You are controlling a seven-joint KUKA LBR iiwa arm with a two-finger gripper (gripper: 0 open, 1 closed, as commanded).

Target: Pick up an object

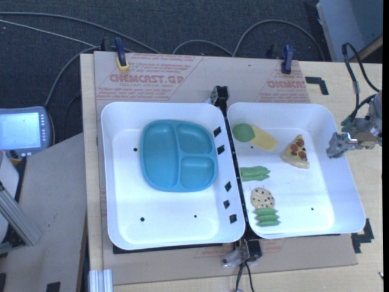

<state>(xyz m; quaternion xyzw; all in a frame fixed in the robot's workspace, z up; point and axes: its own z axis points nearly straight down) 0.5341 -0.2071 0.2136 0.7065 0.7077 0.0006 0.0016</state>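
Left bin just has the blue divided plate in it, so I'd skip that. All the small toy food sits in the right bin: a green round piece touching a yellow piece, a pea pod, a cookie with another green piece right below it, and a pizza slice off by itself. The pizza's my pick, since it's nearest the end effector, which hangs at that bin's right rim with nothing in it. I'd come straight down and centre on the slice so it doesn't skid. Honestly can't tell if the end effector's spread or closed; it's tiny, blurry, and the arm is cut off at the frame edge.
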